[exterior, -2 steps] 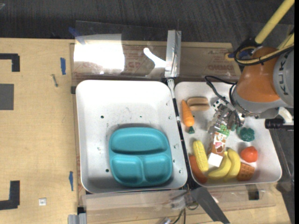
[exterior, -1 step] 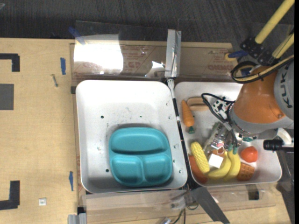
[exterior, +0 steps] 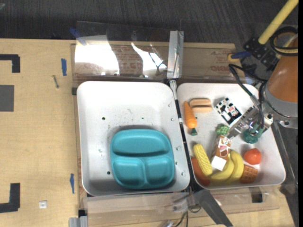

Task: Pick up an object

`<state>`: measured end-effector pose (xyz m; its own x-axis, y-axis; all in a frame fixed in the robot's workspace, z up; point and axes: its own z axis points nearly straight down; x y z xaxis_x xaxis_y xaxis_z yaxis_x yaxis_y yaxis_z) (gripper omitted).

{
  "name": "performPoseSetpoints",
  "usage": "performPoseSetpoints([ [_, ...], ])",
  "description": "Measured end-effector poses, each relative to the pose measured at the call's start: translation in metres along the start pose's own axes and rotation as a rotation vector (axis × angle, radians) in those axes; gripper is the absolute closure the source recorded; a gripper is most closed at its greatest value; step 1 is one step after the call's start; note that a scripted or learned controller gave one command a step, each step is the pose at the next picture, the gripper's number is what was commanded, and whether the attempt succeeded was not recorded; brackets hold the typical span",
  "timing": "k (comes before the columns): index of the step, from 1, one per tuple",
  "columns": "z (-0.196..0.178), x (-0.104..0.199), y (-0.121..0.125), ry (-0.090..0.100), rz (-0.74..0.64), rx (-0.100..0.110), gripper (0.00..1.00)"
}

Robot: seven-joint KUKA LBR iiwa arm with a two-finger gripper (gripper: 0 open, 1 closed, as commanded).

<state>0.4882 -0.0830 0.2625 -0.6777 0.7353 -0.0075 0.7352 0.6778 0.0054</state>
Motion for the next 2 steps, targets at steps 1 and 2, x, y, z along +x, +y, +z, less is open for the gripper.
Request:
performPoseSetpoints([
  [1, 0.055, 0.032, 0.018, 0.008, -0.003, 0.005, 1.0],
  [2, 0.016, 0.099, 0.081, 0.005, 0.068, 0.001, 1.0],
])
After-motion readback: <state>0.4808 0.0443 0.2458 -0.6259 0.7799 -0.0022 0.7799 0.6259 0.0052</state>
